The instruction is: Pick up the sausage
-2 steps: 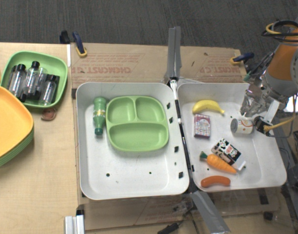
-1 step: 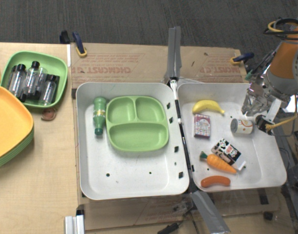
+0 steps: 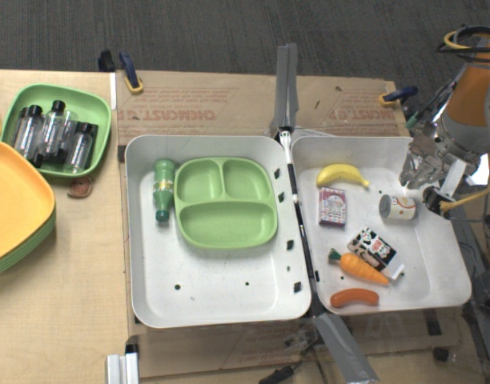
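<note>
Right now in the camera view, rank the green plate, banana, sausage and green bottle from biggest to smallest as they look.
1. Green plate, clearly largest.
2. Green bottle.
3. Banana and sausage: too alike to rank.

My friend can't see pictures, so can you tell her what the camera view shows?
A robot's gripper hovers over the right bin's far right side, far from the sausage lying at its near edge. That bin also holds a banana, carrot, small cup and two little boxes; the left bin holds a green divided plate and green bottle.
</note>
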Available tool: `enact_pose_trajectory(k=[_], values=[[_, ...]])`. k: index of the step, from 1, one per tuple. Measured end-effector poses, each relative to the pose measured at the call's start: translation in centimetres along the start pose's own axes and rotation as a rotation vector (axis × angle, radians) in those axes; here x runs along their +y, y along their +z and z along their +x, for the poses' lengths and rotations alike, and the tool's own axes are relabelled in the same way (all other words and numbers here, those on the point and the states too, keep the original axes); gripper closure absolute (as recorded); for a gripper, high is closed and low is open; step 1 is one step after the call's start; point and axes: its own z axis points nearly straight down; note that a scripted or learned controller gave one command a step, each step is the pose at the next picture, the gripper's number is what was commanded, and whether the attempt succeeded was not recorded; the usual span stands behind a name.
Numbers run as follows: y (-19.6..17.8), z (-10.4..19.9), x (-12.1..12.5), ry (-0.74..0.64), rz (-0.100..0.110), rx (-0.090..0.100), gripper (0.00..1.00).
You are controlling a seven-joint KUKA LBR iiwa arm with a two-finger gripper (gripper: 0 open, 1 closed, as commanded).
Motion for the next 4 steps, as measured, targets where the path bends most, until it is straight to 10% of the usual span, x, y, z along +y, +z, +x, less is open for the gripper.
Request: enact_pose_trajectory(k=[1, 2, 4], values=[[3.4, 3.0, 1.9, 0.215, -0.006, 0.004, 1.00], [3.5, -0.3, -0.7, 0.004, -0.005, 0.004, 1.00], [3.5, -2.6, -3.3, 0.704, -0.001, 0.009, 1.00]])
